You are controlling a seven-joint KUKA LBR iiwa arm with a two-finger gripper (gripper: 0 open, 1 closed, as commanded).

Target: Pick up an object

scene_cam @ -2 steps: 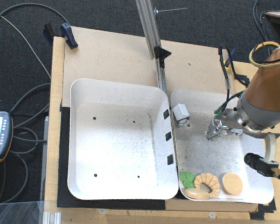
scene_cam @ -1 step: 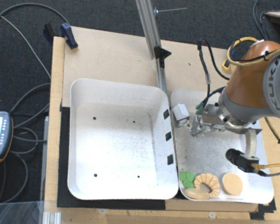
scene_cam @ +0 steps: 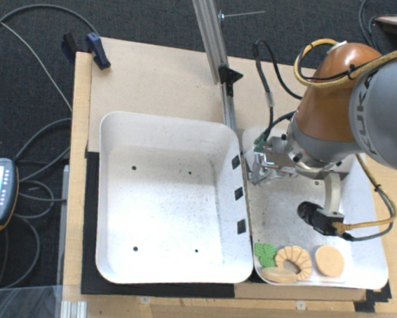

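My gripper hangs low over the far left part of the right bin, close to the wall shared with the left bin. At the right bin's near edge lie a small green piece, a tan ridged ring-shaped object, a pale oval piece under it and a round tan disc. These objects sit well below the gripper in the view, apart from it. I see nothing held between the fingers.
The left bin has only dark specks on its floor. A metal pole slants up from between the bins. Cables and a black fitting hang from the wrist over the right bin.
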